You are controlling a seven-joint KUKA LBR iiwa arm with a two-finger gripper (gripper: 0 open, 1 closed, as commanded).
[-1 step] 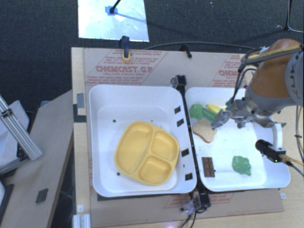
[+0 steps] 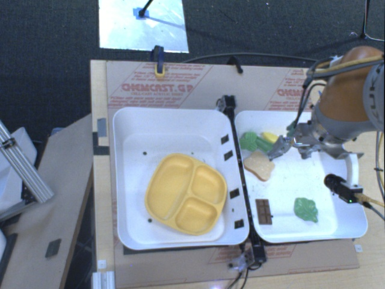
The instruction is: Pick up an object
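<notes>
Brown chocolate piece (image 2: 263,211) and green lump (image 2: 305,209) are lying at the front of the right bin (image 2: 349,230). Gripper (image 2: 283,147) is hovering over the toast slice (image 2: 259,165), beside the green (image 2: 249,141) and yellow (image 2: 269,138) pieces; finger state can't be told. Yellow divided tray (image 2: 186,192) is sitting in the left bin (image 2: 129,161).
</notes>
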